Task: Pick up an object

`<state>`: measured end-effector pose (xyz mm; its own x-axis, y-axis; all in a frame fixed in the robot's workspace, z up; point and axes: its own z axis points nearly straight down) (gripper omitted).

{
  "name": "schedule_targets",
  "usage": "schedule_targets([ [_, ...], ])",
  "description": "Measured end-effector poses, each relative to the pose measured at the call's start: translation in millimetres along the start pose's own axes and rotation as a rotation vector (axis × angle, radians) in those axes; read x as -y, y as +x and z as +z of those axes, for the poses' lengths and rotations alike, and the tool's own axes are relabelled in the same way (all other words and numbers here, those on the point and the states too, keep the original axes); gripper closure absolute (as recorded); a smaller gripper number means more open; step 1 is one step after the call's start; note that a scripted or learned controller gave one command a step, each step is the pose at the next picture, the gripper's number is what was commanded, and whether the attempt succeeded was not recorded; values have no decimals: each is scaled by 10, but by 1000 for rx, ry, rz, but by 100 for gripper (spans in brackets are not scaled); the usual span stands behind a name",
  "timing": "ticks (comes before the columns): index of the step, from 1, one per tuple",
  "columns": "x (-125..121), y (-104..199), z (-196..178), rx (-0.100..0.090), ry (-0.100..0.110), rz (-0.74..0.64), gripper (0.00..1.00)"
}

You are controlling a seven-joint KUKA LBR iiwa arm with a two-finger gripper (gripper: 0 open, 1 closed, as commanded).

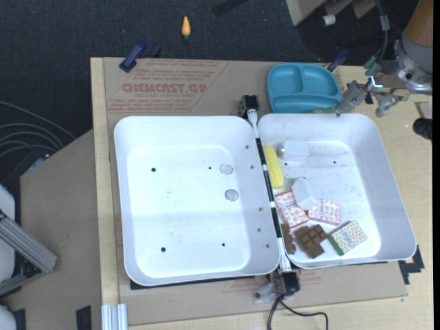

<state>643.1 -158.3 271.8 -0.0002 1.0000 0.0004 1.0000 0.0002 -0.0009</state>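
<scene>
The right bin (385, 163) holds several small items along its left and front: a yellow corn cob (273, 167), a white bottle (294, 150), a white block (305, 191), red-and-white patterned packets (291, 208), a brown chocolate piece (309, 240) and a green-edged patterned packet (348, 237). My gripper (368, 99) hangs above the bin's far right corner, well away from these items. Its fingers (351, 96) are spread open with nothing between them.
The left bin (137, 184) has two small round discs (229, 182) near its right side. A blue divided tray (303, 88) lies behind the right bin, just left of the gripper. A blue clip (133, 56) and an orange bit (185, 26) lie at the back.
</scene>
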Motion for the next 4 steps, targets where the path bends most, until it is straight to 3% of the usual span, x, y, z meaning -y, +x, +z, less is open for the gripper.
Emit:
schedule_targets([
  [1,-68,743,880,-1,2,-1,0],
  [2,80,671,1554,0,2,1,0],
  [3,341,622,1853,7,-6,3,0],
  [4,1101,962,867,-1,1,0,0],
])
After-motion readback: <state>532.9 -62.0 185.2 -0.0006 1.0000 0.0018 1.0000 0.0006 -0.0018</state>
